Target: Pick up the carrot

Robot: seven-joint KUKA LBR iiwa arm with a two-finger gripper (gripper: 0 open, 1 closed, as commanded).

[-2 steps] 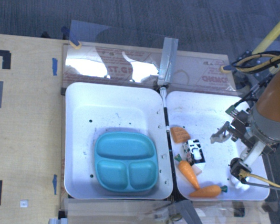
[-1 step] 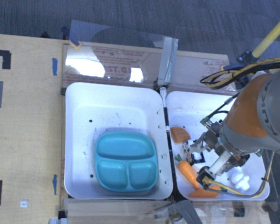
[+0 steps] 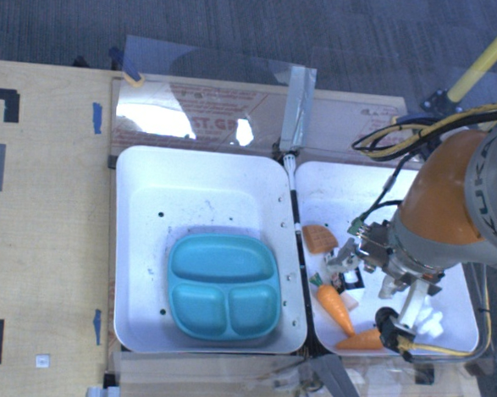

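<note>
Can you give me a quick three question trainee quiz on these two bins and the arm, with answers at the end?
1. True or false: the blue tray sits in the right bin.
2. Which bin holds the carrot? A left, B right
3. Fill in: the hand hovers above the ___ bin.

Key: 1 false, it sits in the left bin. 2 B. 3 right.

Glossy white plastic bins (image 3: pixel 134 253); matt teal plastic tray (image 3: pixel 223 287) (smooth); pale wood bench (image 3: pixel 37 246).
</note>
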